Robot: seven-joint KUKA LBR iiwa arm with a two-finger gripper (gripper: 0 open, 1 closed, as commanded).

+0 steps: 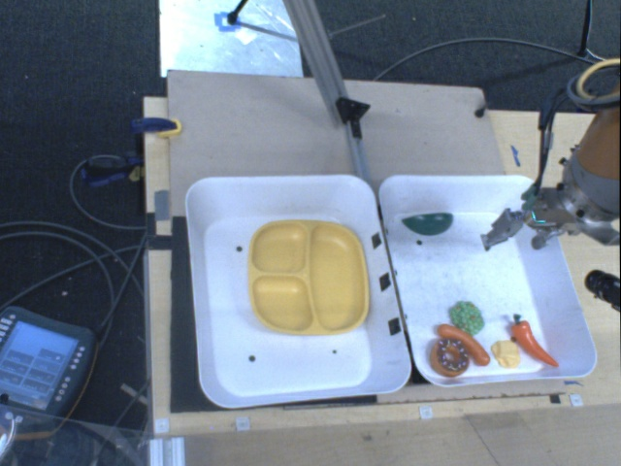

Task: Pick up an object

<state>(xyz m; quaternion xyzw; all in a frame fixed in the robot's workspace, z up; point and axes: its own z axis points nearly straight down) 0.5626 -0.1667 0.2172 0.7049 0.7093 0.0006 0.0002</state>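
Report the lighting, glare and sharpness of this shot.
Camera view: even, soft light with faint shadows; the white bins look bright, nearly washed out; a glaring pale patch on the floor at top; small toys such as the carrot stay fairly sharp; the gripper looks slightly soft.

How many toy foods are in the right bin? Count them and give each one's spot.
5, none apparently hidden: broccoli centre-front, sausage just before it, doughnut at the front wall, a small yellow piece right of those, carrot furthest right. The green bowl isn't counted.

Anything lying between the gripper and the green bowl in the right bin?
No. In the camera view, the stretch between the gripper and the green bowl is bare white floor of the right bin.
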